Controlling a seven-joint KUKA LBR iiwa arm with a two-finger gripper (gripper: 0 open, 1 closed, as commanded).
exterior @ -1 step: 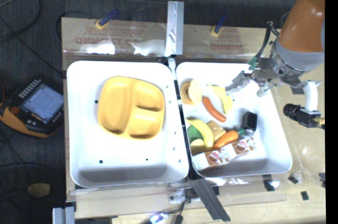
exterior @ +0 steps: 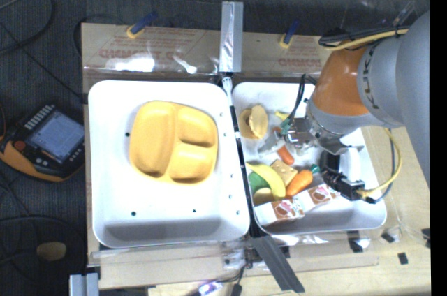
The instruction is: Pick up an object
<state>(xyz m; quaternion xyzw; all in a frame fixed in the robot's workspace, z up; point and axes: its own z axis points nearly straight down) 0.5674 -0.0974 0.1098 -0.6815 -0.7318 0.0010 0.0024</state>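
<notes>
The right bin holds a heap of small toys: a beige bun at its back left, a yellow banana over a green piece, an orange carrot, a small red piece and two printed packets near the front wall. My gripper hangs low in this bin, just right of the bun and right behind the red piece, under the orange wrist band. Its metal end sits close over the toys.
A yellow divided tray lies in the left bin. A raised divider separates the two bins. Black cables trail from the wrist across the right side of the right bin. A handheld pendant lies on the floor at left.
</notes>
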